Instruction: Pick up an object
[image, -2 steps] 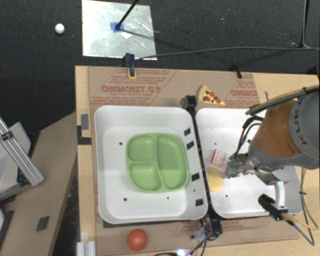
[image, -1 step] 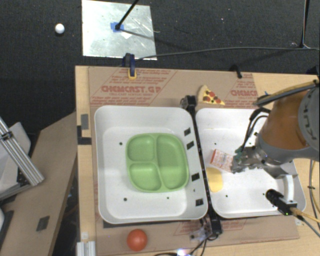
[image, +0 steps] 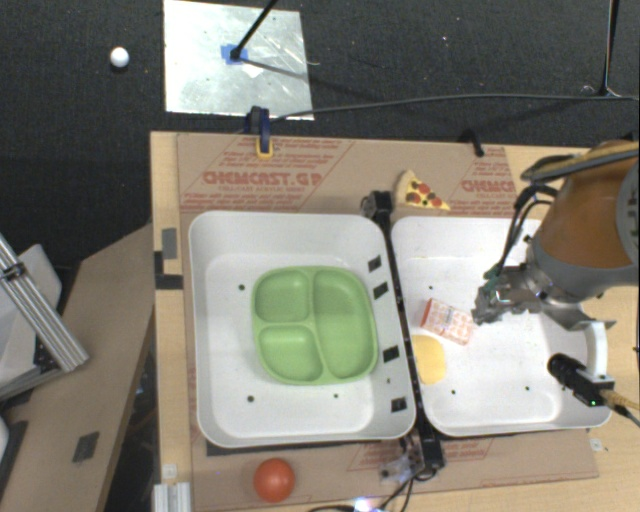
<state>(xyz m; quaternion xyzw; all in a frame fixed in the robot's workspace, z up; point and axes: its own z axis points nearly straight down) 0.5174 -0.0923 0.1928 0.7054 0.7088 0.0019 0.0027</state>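
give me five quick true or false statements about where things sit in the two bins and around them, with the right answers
1. The green divided plate lies in the left bin. True.
2. The yellow round object lies in the left bin. False: it lies in the right bin, close to the divider.
3. The toy pizza slice rests inside the right bin. False: it lies on the cardboard beyond the bins' far edge.
4. The orange ball sits outside the bins, in front of the left one. True.
5. The gripper is over the right bin, beside the small red-and-white packet. True.
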